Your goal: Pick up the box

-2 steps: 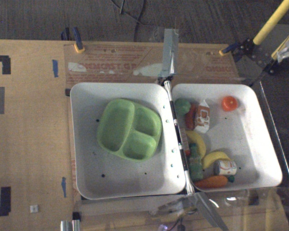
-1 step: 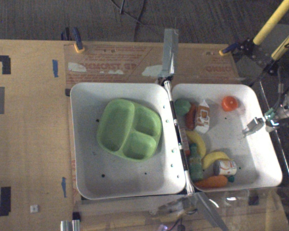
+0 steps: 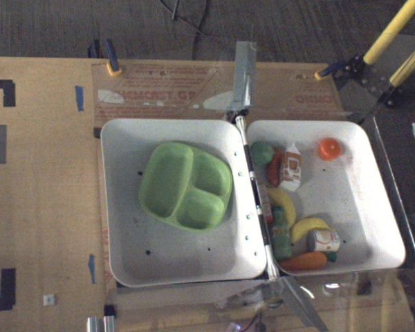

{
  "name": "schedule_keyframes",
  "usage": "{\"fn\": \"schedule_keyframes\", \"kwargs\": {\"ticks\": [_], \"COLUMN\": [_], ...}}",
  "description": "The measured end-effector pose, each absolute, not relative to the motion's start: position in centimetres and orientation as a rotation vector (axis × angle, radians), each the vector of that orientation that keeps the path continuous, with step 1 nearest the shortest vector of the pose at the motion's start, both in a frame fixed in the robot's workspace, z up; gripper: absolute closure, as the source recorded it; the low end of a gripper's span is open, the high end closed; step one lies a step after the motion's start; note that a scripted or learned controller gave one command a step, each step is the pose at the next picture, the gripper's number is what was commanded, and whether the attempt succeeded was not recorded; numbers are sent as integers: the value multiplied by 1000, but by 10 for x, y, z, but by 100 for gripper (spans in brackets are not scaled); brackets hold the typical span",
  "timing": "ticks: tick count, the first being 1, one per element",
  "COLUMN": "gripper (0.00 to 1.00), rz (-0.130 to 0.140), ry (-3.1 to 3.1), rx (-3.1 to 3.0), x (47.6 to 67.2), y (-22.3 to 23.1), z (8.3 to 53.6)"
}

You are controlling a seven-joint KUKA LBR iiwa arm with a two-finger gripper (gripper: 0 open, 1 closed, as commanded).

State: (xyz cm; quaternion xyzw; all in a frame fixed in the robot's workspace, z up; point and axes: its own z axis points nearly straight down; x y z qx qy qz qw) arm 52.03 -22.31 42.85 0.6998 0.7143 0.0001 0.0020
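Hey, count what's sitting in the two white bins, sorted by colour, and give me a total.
Green: 3, the divided plate, a round green item, a green bottle-like item
Yellow: 2 bananas
Orange or red: 3
White: 2, the box, a small cup
Total: 10

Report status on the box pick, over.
Small white carton box with red print lies in right white bin, untouched. Red toy and green toy crowd its left side; yellow banana just below.

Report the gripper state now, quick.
Gripper: cannot be told. The box lies in the bin with the toy food, nothing gripping it.
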Motion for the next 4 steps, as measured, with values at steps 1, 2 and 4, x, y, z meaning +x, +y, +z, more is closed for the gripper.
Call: {"fn": "schedule_keyframes", "kwargs": {"ticks": [1, 2, 4], "gripper": [100, 100, 100], "rz": [1, -2, 0], "ry": [2240, 1999, 1998], "rx": [2188, 2424, 2418], "x": [522, 503, 504], "y": [-222, -220, -220], "z": [440, 435, 446]}}
